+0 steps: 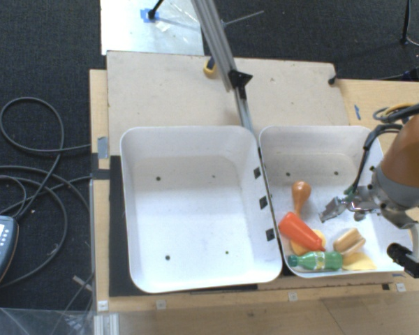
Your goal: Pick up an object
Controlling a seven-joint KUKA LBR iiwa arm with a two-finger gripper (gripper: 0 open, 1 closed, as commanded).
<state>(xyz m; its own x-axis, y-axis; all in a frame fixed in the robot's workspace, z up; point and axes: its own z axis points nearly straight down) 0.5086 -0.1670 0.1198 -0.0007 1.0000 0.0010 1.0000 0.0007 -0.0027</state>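
Two bins on desk (167, 89) | right bin (314, 145): hand (333, 209) open, gripping nothing, above bin floor | bread roll (348, 241) just below-right of hand, apart | orange carrot (299, 230) below-left | green bottle (315, 260) at front wall

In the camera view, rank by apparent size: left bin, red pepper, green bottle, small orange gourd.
1. left bin
2. red pepper and green bottle, too alike to rank
3. small orange gourd
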